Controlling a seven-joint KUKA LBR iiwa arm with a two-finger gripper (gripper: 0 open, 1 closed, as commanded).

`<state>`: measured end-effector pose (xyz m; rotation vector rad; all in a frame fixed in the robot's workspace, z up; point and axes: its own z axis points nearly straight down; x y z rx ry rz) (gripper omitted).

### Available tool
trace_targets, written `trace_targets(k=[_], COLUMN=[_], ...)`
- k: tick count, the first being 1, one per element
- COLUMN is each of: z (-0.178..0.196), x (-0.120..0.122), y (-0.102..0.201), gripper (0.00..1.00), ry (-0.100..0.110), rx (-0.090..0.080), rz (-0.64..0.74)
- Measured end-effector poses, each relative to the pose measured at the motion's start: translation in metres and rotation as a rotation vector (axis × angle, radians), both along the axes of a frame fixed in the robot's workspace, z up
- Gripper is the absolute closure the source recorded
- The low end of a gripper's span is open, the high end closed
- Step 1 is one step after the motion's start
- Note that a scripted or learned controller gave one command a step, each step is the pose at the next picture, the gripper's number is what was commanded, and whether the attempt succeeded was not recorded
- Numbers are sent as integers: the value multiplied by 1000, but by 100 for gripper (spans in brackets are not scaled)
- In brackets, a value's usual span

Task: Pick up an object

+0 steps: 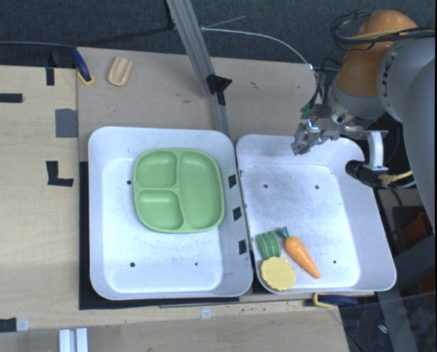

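So the wooden bench takes up most of the shot, with bits of black tape stuck on its left part. On it sit 2 shallow white bins side by side, touching along their inner edges: the left bin and the right bin.

The arm comes in from the right, grey with its orange band up near the top right corner. It's bent over the far edge of the right bin. A grey metal pole runs slantwise from the top of the frame down to where the 2 bins meet at the back.

The left bin has 1 thing in it: a green divided plate with 3 compartments, lying flat in the far half of the bin.

The gripper hangs over the back left corner of the right bin, pointing down. It's small and dark against the rim, and honestly I cannot tell how the fingers stand. Nothing visible between them.

The stuff to grab is all bunched in the near left corner of the right bin, well apart from the gripper: an orange carrot lying at a slant, a green ridged piece just beside it, and a flat yellow disc touching both, right against the bin's near rim.

Smallest bit: a tan block on the bench beyond the left bin, near a blue and yellow item.
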<state>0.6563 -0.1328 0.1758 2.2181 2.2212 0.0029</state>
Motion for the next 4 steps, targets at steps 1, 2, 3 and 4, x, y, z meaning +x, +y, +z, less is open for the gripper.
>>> trace_targets(k=[1,2,3,4], z=[64,85,84,87], x=[4,5,9,0], y=[-2,-2,57,115], gripper=[100,100,100,100], ry=[-3,1,4,5], rx=[-1,0,2,2], rz=[0,0,5,6])
